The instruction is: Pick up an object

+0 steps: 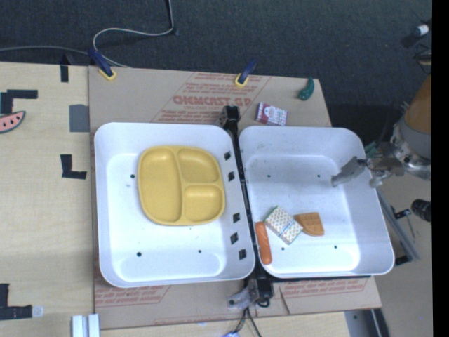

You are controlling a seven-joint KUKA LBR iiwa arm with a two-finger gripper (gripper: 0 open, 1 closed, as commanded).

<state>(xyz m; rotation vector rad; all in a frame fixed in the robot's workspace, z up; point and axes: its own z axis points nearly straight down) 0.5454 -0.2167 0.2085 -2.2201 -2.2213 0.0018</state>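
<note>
The right bin (365,258) holds three small objects near its front. A white box with a checkered pattern (282,224) lies between an orange carrot-like stick (263,243) and a flat orange toast-shaped piece (311,224). My gripper (356,177) hangs over the right side of this bin, above and to the right of those objects. It is open, with nothing between its fingers. One grey finger (344,171) points left toward the bin's middle.
The left bin (112,258) carries a yellow divided plate (181,184). Behind the bins, on the cardboard, lie a small red and white packet (271,114), a green item (306,88) and two yellow and blue clamps. The arm's body stands at the right edge.
</note>
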